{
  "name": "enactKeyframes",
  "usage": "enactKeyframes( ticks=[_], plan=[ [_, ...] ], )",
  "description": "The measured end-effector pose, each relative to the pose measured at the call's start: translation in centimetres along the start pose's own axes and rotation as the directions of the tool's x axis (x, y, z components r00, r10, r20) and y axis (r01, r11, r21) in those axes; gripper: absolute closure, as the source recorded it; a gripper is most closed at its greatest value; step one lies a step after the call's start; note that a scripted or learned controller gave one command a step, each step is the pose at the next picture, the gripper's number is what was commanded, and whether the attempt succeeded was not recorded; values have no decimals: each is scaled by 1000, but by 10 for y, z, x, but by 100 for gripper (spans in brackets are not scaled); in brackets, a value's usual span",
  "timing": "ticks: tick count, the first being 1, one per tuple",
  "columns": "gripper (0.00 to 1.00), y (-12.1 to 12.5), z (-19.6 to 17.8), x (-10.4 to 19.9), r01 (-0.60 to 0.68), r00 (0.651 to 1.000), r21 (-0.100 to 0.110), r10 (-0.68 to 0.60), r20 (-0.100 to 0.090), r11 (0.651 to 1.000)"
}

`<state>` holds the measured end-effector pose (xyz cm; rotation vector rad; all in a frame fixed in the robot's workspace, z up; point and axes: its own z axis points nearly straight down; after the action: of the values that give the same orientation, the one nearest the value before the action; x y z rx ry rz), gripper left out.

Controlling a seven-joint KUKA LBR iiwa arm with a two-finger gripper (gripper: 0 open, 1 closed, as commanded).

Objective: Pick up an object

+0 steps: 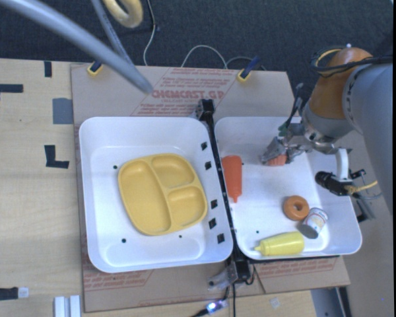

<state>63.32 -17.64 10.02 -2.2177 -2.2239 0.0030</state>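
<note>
Tray (162, 195) in left bin (92, 137); carrot (233, 176), donut (296, 208), bottle (279, 244) in right bin (251, 129).

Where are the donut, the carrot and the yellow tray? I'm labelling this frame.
donut (295, 207), camera view, on its ring, left side.
carrot (233, 176), camera view, mid-body.
yellow tray (140, 197), camera view, floor of its large compartment.

The grey arm (373, 104) reached in from the right, its orange band (335, 78) sitting above the wrist, which pointed down and leftward. Below the wrist hung the gripper (277, 154), held low.
</note>
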Motion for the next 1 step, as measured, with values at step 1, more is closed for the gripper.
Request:
enactKeyframes(
  ticks=[1],
  plan=[
    [100,2,-63,-3,-1,1000,-7,1,0,1000]
  ],
)
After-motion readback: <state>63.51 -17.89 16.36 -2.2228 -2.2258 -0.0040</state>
